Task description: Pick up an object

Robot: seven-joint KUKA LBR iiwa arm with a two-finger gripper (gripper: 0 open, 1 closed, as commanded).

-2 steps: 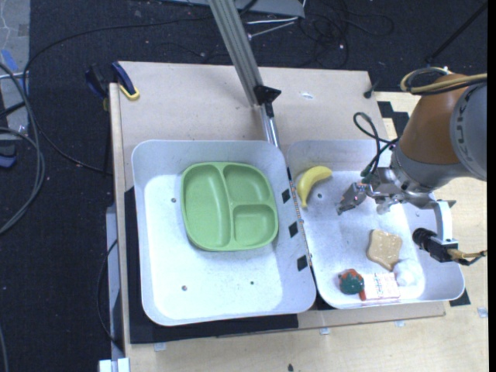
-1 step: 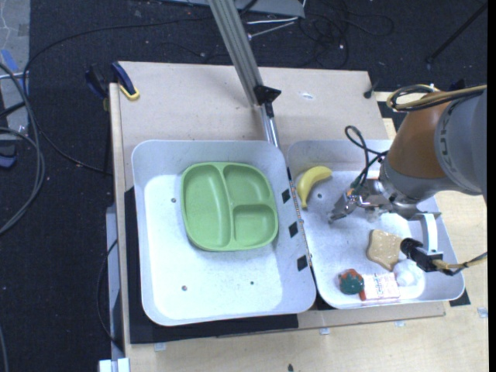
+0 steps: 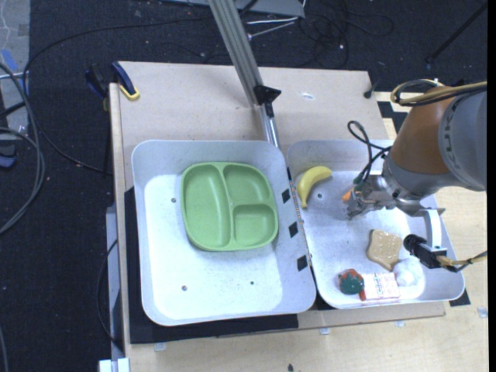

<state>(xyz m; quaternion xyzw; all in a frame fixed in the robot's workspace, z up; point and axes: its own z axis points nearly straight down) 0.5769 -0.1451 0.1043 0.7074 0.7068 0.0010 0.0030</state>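
In the right bin (image 3: 333,239) lie a yellow banana (image 3: 311,181) at the back left, a tan slice of toast (image 3: 384,248) toward the right, a green and red toy (image 3: 351,282) at the front, a red and white box (image 3: 380,287) beside it, and a small white lump (image 3: 408,274). My gripper (image 3: 358,201) reaches down from the right over the middle of this bin, between the banana and the toast. A tiny orange spot (image 3: 348,197) shows at its tip; what it is cannot be told.
The left bin (image 3: 155,285) holds a green divided plate (image 3: 229,205). A metal pole (image 3: 236,41) slants across the bench behind the bins. The bins' shared wall (image 3: 298,231) runs just left of the banana.
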